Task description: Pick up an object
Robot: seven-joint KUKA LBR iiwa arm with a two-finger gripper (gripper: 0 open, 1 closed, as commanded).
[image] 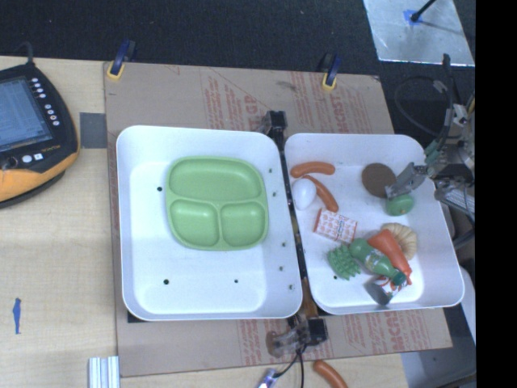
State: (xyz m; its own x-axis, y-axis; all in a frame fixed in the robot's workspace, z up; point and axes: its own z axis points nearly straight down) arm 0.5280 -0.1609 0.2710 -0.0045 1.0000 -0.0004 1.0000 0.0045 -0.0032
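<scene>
The right bin [440,217] holds several small toys. Two orange sausages [313,169] lie at its back left beside a white egg [303,193]. A red and white packet [334,226] sits mid-bin. Near the front are a green spiky toy [346,260], an orange carrot [391,249] with a green top and a small grey piece [380,292]. A brown disc [375,178] and a green round toy [399,205] lie at the back right. My gripper [403,183] reaches in from the right edge, low over the spot between the brown disc and the green round toy.
The left bin [141,289] holds a green divided plate [216,203]. An orange and black control pendant [32,136] lies on the bench at far left. Clamps [329,71] pin the cardboard at the back. Another sausage [329,373] lies outside the bins at the front.
</scene>
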